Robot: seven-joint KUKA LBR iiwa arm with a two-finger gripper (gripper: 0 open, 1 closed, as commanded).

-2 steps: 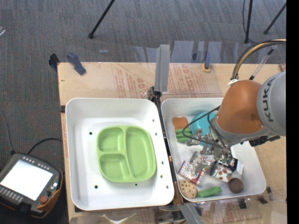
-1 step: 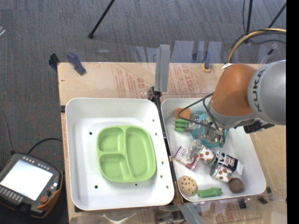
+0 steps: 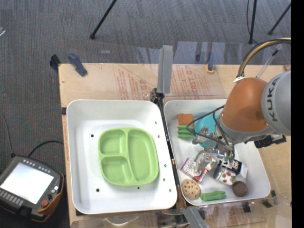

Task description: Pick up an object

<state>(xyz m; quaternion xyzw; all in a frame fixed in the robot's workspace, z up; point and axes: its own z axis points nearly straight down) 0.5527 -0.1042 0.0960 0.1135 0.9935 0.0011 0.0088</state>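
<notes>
The gripper [image 3: 212, 159] hangs low in the right bin [image 3: 256, 167], its metal parts reaching down among the clutter in the bin's middle. Whether the jaws stand wide or narrow I cannot tell, since the wrist and the items around it hide them; nothing can be seen held between them.

Just beneath and beside the gripper lie a small patterned packet [image 3: 193, 169] on its left and a white carton with red and dark print [image 3: 230, 170] on its right, both close enough that touch cannot be ruled in or out. Nearer the front wall sit a round speckled cookie [image 3: 191, 188], a green pod-shaped piece [image 3: 213, 195] and a brown ball [image 3: 240, 188]. Toward the back of the bin are an orange block [image 3: 185, 119], a green strip [image 3: 185, 131] just below it, and a teal object [image 3: 207, 125] partly covered by the arm's orange band [image 3: 244, 106].

The left bin [image 3: 80, 127] holds a light green divided plate [image 3: 128, 156] with three compartments, lying flat near its middle. Both bins rest side by side on the pale wooden surface [image 3: 109, 82].
</notes>
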